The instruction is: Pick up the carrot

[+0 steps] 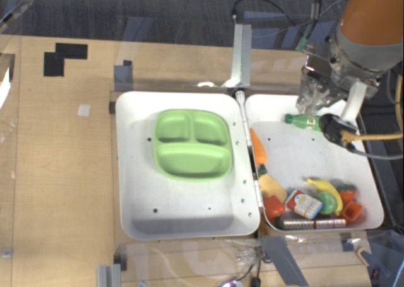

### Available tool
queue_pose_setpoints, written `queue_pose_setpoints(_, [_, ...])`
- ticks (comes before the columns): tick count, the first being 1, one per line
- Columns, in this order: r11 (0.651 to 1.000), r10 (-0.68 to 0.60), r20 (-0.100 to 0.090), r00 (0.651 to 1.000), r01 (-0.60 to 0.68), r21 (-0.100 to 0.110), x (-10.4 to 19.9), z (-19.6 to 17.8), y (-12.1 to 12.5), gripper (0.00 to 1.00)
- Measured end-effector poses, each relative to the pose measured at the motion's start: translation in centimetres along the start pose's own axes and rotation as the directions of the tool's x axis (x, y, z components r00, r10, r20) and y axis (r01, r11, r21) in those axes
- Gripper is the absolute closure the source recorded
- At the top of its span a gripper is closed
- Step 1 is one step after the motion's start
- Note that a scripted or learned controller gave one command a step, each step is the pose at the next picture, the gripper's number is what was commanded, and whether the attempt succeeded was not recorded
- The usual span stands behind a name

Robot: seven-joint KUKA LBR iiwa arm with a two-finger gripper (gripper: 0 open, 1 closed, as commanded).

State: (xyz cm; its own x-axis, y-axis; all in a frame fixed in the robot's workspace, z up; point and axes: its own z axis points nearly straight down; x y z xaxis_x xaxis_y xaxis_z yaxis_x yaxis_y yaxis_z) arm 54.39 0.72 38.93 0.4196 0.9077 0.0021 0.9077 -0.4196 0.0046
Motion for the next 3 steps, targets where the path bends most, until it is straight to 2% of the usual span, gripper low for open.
queue_pose_setpoints(1, [1.0, 0.0, 0.0, 1.0, 0.0, 0.0, 0.0, 0.0, 0.0, 0.0])
queue_pose_setpoints(2, [0.969, -0.245, 0.0, 0.969, 0.245, 0.004, 1.6, 9.6, -6.6, 0.0])
queue_pose_setpoints(3, [0.936, -0.351, -0.001, 0.936, 0.351, 0.001, 0.4, 11.1, -6.4, 0.0])
